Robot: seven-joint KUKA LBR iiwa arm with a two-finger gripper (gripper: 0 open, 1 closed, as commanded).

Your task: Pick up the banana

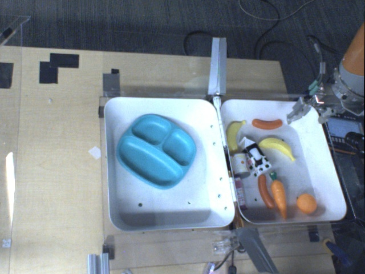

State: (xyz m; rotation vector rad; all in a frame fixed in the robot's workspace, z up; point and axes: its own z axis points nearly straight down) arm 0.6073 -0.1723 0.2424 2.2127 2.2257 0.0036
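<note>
Two yellow bananas lie in the right bin (336,187). One banana (278,148) rests near the middle, curved, and a second banana (234,134) lies against the left wall. My gripper (311,111) hangs over the bin's far right corner, up and to the right of the middle banana and well apart from it. Its fingers (297,111) stand open with nothing between them.
The right bin also holds a red sausage (267,123), a black and white object (256,156), a carrot (278,196), another sausage (265,192) and an orange (306,203). A blue divided plate (156,149) sits in the left bin (171,216). A metal post (218,67) rises between the bins.
</note>
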